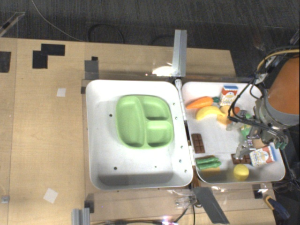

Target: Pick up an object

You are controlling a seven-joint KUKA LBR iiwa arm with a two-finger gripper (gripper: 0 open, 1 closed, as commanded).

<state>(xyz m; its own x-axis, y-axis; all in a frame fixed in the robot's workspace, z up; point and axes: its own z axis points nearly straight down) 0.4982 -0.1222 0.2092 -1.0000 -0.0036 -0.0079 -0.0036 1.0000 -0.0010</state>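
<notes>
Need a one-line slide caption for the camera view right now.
Gripper low in the right bin among toy food; green divided tray in the left bin.

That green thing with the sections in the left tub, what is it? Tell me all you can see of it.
It is a light green divided plate, plastic by its look, with rounded corners and raised ridges that split it into three compartments: one long one on the left and two smaller ones on the right. Nothing lies in any of them. It rests flat, slightly turned, near the middle of the left white bin, touching only the bin's floor, apart from its walls.
</notes>
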